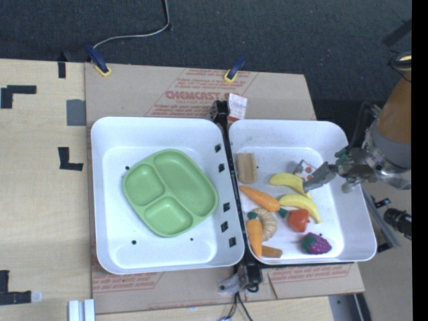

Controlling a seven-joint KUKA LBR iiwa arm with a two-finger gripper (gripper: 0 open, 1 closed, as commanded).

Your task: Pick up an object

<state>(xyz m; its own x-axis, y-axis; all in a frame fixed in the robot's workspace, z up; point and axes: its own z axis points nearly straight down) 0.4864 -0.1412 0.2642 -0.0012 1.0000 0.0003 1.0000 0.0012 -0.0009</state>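
On the bench, a sheet of printed cardboard carries two shallow white bins side by side: the left bin holds a green divided plate, the right bin a scatter of toy food. The grey arm, orange-banded, reaches in from the right, and its gripper hangs over the right bin with dark fingers apparently parted, nothing between them, though at this slant the gap is hard to read for certain. Just below and left of the fingertips lie two bananas, the upper banana nearest, the lower banana touching a red tomato. A carrot lies between them and a tan block; a purple toy sits near the bin's front corner. A clean pick probably means dropping squarely over the upper banana, closing across its narrow width, clear of the neighbouring pieces. Yellow clamps pin the cardboard; dark carpet lies beyond.
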